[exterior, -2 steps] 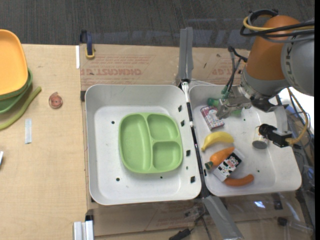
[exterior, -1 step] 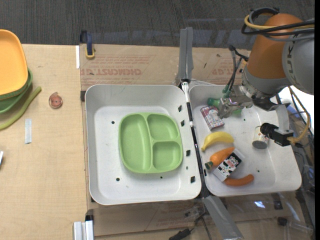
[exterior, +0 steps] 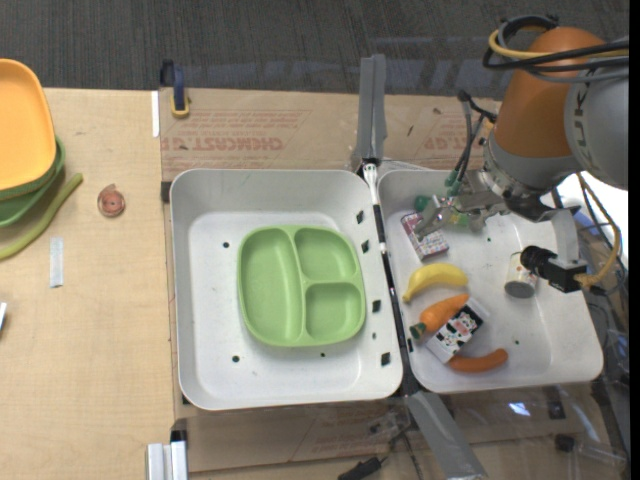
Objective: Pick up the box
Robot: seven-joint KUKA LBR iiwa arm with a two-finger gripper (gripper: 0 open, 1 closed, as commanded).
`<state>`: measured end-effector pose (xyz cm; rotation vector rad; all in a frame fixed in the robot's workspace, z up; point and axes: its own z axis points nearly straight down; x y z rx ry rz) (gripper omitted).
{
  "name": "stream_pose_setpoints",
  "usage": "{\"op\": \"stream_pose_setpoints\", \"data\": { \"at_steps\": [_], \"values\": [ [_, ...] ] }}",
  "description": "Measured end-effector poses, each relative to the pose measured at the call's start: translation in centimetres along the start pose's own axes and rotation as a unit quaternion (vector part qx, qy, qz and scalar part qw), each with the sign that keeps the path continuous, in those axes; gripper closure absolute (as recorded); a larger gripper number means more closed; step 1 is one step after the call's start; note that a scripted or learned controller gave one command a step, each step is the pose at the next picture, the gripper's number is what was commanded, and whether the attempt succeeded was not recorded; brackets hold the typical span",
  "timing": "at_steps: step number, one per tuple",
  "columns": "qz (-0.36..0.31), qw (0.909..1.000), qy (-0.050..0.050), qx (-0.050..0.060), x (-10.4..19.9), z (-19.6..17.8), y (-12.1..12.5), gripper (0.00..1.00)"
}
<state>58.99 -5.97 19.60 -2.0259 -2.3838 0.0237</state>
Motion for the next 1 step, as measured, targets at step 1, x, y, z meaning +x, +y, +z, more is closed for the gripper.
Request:
{"op": "stream_pose_setpoints", "data": {
  "at_steps": [1],
  "values": [
    [0.049, 0.9988, 0.000, -0.007, -1.37, 0.82, 2.43, 0.00]
  ]
}}
